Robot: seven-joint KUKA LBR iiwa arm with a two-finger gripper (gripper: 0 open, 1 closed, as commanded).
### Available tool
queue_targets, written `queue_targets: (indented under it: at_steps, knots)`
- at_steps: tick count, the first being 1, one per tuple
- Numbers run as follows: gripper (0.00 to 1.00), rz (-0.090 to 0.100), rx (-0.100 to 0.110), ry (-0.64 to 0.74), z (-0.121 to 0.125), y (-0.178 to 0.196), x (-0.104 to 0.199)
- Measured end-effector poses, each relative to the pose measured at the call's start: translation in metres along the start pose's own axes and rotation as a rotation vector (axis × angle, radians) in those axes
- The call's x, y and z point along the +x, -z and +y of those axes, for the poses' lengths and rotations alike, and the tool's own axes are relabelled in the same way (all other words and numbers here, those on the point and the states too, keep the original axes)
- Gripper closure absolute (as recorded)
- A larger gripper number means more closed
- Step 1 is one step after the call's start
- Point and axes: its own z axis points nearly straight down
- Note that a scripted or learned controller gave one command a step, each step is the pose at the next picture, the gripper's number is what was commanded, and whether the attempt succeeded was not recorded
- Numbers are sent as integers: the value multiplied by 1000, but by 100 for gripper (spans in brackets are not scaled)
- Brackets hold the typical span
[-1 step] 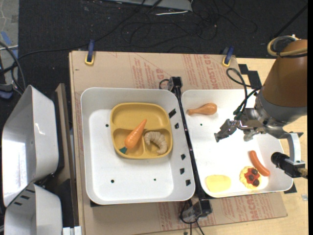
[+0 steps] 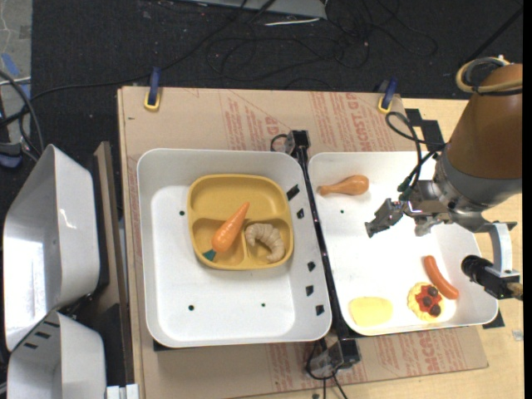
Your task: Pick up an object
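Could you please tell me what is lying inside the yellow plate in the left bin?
The yellow plate holds a carrot lying across its divider and a shrimp in the lower right compartment. A small green bit pokes out by the carrot's end; whatever lies under them is covered.

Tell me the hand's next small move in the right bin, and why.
Probably shift the hand toward the orange toy chicken drumstick, then descend. The hand sits above bare white floor of the right bin with nothing under it, and the drumstick lies alone, the nearest item, up and left in the view.
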Motion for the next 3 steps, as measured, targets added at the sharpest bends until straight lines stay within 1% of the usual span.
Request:
queue_targets:
  at_steps: [1,2,3]
  knots:
    - [0,1,6,-4,-6,-62,-4]
    - [0,1,5,-3,-10,-126,-5]
    - [0,1,4,-3,-11,-157,-5]
